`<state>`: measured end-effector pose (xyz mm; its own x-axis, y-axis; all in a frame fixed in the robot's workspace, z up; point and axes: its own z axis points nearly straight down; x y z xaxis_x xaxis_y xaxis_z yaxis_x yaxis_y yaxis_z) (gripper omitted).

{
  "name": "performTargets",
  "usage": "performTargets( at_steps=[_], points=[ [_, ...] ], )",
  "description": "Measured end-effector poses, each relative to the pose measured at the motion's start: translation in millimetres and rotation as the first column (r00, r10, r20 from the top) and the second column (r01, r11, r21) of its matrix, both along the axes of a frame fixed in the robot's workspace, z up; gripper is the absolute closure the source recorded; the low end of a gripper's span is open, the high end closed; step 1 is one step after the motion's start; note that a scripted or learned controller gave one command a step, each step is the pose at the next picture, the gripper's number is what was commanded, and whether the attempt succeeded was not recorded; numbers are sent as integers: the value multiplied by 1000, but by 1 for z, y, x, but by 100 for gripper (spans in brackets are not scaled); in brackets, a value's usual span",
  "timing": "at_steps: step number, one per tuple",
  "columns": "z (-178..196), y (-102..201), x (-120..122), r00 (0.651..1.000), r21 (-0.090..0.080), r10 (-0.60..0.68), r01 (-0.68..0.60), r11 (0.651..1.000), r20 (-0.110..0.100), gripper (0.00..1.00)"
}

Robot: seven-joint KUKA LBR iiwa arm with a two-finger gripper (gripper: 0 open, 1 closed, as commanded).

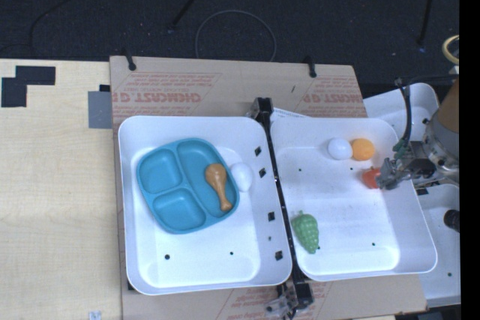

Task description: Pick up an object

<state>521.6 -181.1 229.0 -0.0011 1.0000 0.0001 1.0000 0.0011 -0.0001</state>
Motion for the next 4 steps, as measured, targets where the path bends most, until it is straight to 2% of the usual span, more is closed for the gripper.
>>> performTargets(
  at_steps=[2, 3, 4],
  points=[
    [-17, 108, 16, 1000, 3, 4, -4, 1000, -4, 100],
    [-6, 153, 31, 1000, 2, 3, -3, 1000, -2, 100],
    [-12, 195, 47, 1000, 1, 3, -3, 1000, -3, 100]
  ],
)
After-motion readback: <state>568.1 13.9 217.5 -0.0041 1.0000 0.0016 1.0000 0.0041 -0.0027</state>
